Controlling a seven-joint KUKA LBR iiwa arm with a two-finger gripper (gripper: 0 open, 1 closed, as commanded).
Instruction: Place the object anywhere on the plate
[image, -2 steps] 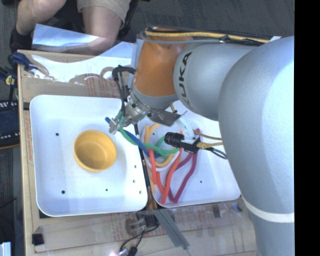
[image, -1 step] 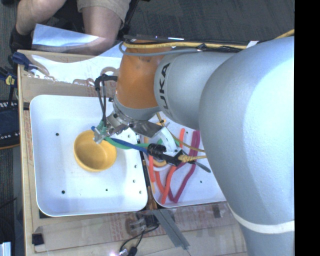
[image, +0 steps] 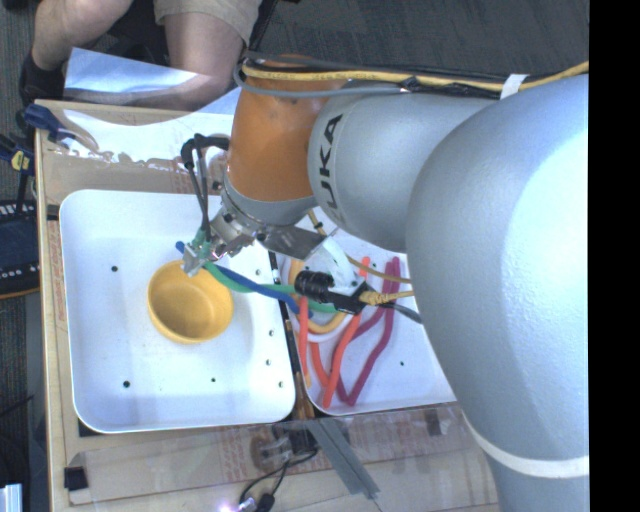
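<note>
The gripper (image: 200, 250) hangs at the twelve o'clock rim of the round yellow plastic plate (image: 190, 305); whether its jaws are parted cannot be told.

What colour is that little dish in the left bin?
The dish is yellow, seen in the camera view.

One fixed overhead camera, slanting down close over both white bins (image: 120, 400), arm (image: 480, 200) from the right.

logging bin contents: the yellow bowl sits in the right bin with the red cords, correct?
Not quite. The camera view shows the yellow bowl in the left bin; the red cords lie in the right bin, apart from it.
</note>
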